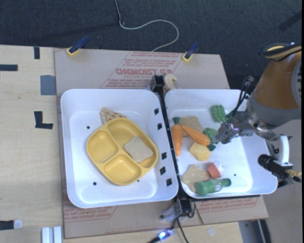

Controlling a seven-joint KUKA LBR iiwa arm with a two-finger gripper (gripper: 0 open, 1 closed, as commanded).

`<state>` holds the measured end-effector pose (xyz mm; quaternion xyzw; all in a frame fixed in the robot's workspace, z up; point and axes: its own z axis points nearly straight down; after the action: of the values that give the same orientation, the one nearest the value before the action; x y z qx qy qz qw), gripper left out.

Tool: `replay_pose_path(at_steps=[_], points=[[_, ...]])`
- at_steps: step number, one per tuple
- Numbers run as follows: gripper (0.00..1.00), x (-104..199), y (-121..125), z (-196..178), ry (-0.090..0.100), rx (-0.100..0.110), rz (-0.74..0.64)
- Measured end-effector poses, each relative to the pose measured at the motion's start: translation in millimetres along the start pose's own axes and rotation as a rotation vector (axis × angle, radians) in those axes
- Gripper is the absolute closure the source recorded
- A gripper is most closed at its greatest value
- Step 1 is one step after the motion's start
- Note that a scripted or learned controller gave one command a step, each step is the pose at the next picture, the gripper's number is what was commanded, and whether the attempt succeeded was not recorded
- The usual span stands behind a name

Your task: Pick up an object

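Fingers (224, 134) near two carrots (195, 134), one yellow tray (104, 148).

We see the yellow sectioned plastic tray (121, 152) covering most of a tan waffle-patterned cracker (110, 116), one corner showing.

Both bins (71, 135) are looking like smooth white plastic, faintly glossy. The yellow tray (109, 153) is showing a matt plastic sheen. Under them brown cardboard (142, 70) is lying flat and dull; my tabletop (20, 151) is looking like pale wood.
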<state>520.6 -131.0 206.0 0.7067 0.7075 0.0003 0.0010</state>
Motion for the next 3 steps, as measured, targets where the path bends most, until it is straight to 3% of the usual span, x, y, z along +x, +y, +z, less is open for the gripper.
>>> replay_pose_path(at_steps=[1, 3], points=[[1.0, 0.4, 0.4, -19.3, 0.001, 0.001, 0.0], [1.0, 95.4, 18.9, -14.2, 0.003, 0.003, -0.005]])
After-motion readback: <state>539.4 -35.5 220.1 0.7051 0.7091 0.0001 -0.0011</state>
